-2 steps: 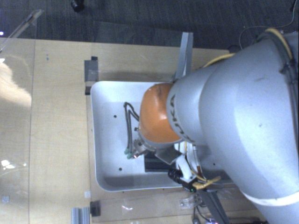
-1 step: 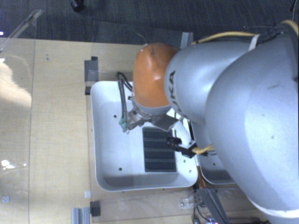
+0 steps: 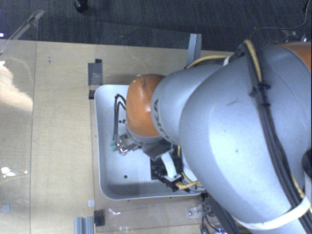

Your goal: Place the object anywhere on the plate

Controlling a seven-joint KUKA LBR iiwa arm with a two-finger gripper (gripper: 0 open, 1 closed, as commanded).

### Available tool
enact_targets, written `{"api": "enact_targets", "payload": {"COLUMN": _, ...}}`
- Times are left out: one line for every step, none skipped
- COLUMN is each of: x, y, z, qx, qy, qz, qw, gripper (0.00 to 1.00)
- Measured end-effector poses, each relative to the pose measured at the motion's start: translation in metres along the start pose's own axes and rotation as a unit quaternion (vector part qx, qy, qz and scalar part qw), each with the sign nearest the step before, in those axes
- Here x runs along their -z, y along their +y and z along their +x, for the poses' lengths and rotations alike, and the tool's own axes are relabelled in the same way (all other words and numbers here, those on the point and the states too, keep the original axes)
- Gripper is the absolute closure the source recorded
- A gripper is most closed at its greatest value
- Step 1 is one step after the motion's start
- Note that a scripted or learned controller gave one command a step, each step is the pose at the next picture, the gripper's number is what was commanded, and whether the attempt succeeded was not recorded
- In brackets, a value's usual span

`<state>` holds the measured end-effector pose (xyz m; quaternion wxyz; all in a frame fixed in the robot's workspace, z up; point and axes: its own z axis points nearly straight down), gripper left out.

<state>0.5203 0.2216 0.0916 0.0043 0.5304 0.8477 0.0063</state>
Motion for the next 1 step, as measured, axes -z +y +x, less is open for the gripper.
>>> {"api": "enact_targets", "payload": {"x": 0.0927, "y": -0.0366, "z": -0.0099, "qx": 0.057, "qy": 0.001, "qz": 0.004, "qw": 0.9984, "gripper": 1.0}}
